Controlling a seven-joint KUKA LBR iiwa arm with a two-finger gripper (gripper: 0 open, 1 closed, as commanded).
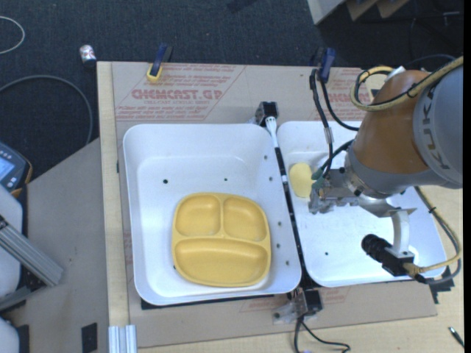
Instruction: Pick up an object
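A yellow divided plate (221, 239) with three compartments lies in the left bin (147, 160). A small pale yellow rounded object (299, 179) rests in the right bin (346, 259), close to its left wall. My gripper (321, 197) hangs low over the right bin, just to the right of and slightly below that yellow object, at the end of the orange and grey wrist (390, 131). The wrist hides much of the right bin's far half.
A black cylindrical part (384, 254) on a white bracket sticks out beneath the arm over the right bin. Black clamps (266, 113) sit at the seam between the bins. Cables (324, 101) run along the cardboard-covered bench (184, 90).
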